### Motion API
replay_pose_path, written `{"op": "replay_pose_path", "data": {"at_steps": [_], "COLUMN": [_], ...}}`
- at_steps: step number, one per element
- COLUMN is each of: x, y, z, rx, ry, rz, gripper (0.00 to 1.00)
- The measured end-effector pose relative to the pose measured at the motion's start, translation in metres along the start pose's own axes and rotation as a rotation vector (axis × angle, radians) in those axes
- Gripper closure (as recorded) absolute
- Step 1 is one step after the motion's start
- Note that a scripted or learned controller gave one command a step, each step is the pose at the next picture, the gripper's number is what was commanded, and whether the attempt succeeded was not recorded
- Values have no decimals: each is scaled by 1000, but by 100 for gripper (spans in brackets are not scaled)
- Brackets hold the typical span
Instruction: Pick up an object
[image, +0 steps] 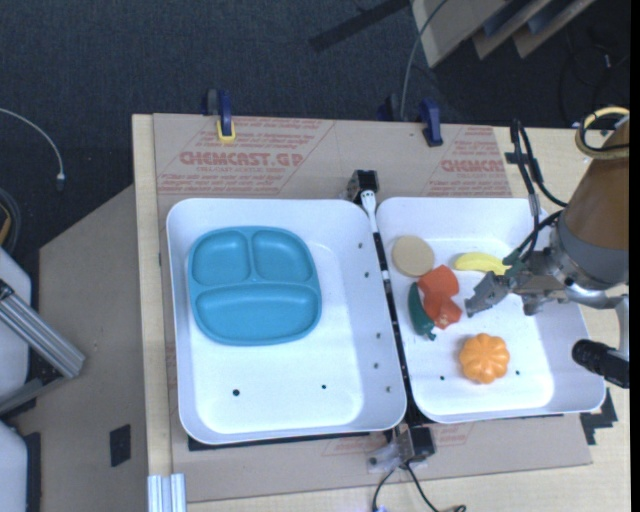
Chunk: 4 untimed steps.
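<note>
Left bin (345, 380): blue divided plate (256, 284). Right bin (530, 395): tan disc (412, 256), red pepper (440, 296) beside green piece (419, 312), yellow banana (479, 263), orange pumpkin (484, 358). Gripper (487, 297) just right of pepper, over the bin; finger spread impossible to tell.

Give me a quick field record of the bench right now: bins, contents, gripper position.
left bin: holds a blue divided plate
right bin: holds five toy foods
tan round piece: upper left of the right bin
yellow banana: right of the tan piece
red piece: centre left, touching the green one
green piece: against the red piece's left side
orange pumpkin: lower middle, apart from the rest
gripper: over the right bin, between banana and pumpkin, just right of the red piece; nothing seen between its fingers
</note>
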<state>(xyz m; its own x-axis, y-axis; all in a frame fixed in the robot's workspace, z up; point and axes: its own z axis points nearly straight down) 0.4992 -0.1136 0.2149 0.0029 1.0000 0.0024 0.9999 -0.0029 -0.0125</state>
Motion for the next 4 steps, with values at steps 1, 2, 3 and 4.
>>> {"op": "replay_pose_path", "data": {"at_steps": [1,2,3,4], "x": [0,7,6,7], "y": [3,-1,-1,-2], "z": [-5,56,120,131], "rx": [-12,-5,-6,-9], "ry": [-2,0,0,-1], "rz": [-3,-3,-2,-2], "gripper": [0,0,0,0]}}
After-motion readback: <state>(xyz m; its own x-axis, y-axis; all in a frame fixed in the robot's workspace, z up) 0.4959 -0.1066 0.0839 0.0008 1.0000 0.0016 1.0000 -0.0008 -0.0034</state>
